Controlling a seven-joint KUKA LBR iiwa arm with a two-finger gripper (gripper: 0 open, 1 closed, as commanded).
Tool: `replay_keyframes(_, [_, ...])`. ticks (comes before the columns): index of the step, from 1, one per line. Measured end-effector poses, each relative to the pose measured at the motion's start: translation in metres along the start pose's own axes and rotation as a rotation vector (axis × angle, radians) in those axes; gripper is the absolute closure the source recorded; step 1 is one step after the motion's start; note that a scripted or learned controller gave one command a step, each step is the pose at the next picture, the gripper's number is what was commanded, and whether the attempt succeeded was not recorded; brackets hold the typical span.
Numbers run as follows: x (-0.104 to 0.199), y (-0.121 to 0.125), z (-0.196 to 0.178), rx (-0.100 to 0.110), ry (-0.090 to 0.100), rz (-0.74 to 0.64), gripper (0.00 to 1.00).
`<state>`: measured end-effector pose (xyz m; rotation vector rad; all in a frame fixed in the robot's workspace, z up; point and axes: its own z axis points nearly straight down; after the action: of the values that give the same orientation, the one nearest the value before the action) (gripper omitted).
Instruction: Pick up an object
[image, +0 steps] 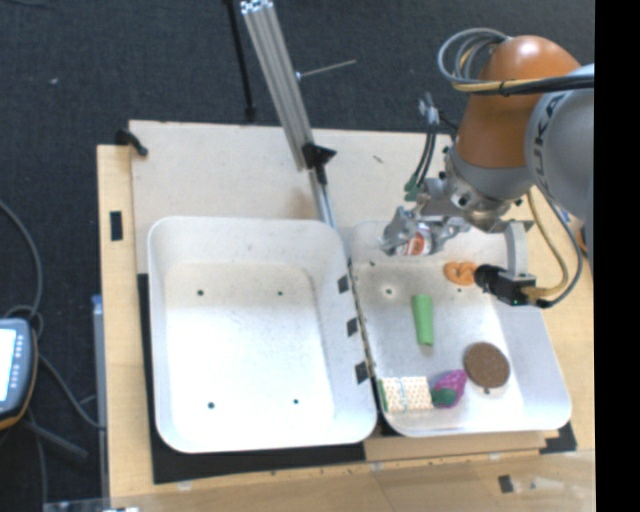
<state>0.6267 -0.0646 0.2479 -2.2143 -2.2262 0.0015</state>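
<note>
Worktop (230, 170) of pale, light-wood board is seen from above, carrying two shallow white plastic bins side by side. The left bin (250, 330) is a wide tray with rounded corners and a few small dark dots on its floor. The right bin (520, 330) is set just beside it, the two rims meeting along a seam marked by small black clips.

Within the right bin, a green cylindrical stick (424, 320) is laid roughly upright in the view near the middle of the floor. A brown round disc (486, 365) is placed toward the near right corner. A purple and green rounded lump (449, 388) is found at the near rim, touching a small pale patterned block (406, 394) on its left. A small orange piece (458, 271) is seen near the far rim, beside a black fitting on the arm's cabling.

The grey arm with its orange band (505, 100) is extended from the right over the far edge of the right bin. The pincer (412, 238) is held low at the bin's far left corner, with something small, red and white, seen at its tip; whether it is clenched or released cannot be told.

A slanted aluminium rail (285, 90) is fixed above the worktop.
</note>
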Motion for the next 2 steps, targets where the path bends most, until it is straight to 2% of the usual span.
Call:
replay_keyframes(1, [0.051,-0.016,-0.006,-0.002,0.002,-0.002,1.0])
replay_keyframes(2, [0.086,-0.039,-0.003,-0.001,0.0,0.0,1.0])
